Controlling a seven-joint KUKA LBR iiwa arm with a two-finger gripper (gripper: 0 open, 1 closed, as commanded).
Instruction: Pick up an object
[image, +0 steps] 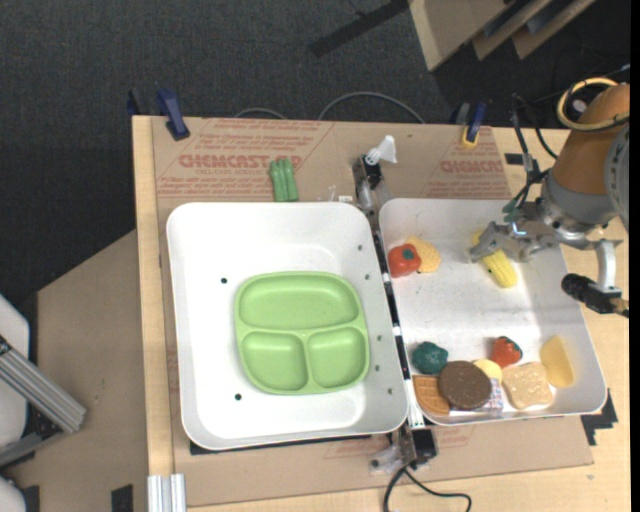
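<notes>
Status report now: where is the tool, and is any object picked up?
Tool low in right bin, at far side. Yellow corn piece right at its tip; grip not confirmed. Other toy food clustered at near edge, not in the way.

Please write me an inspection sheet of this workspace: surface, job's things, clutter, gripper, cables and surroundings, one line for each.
Surface: bench bearing left bin and right bin.
Job's things: yellow corn under the gripper; red tomato, teal piece, brown cookie, bread slice in the right bin.
Clutter: green divided tray in the left bin; green item on the bench.
Gripper: gripper low over the corn.
Cables: thin wire along the back edge.
Surroundings: dark carpet.
</notes>
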